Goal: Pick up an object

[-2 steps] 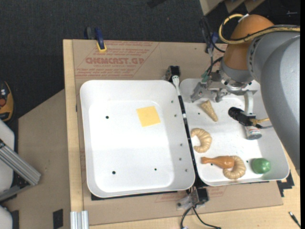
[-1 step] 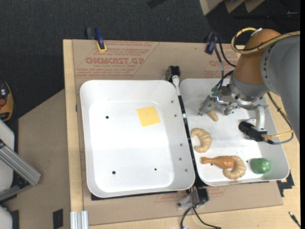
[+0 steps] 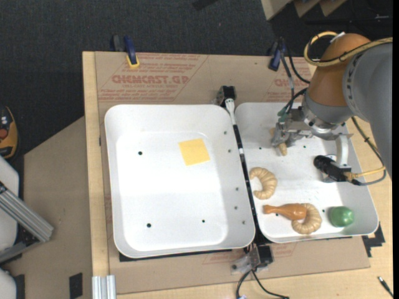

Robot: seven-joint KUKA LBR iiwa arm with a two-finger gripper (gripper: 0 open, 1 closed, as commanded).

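My gripper (image 3: 283,143) hangs low over the far part of the right bin (image 3: 297,174), above bare white floor. Toward the front of that bin lie a tan croissant (image 3: 264,182), a brown drumstick (image 3: 285,211), a pale curled pastry (image 3: 310,220) touching the drumstick's thick end, and a green round fruit (image 3: 341,216) in the front right corner. The croissant is a short way in front of the gripper and to its left. A flat yellow square (image 3: 194,151) lies alone in the left bin (image 3: 113,167), toward its far side.
The two bins meet along a black-edged divider (image 3: 240,161). They rest on a brown board (image 3: 156,73) held by blue clamps (image 3: 129,50) at the far edge. The grey arm with its orange band (image 3: 333,73) comes in from the far right.
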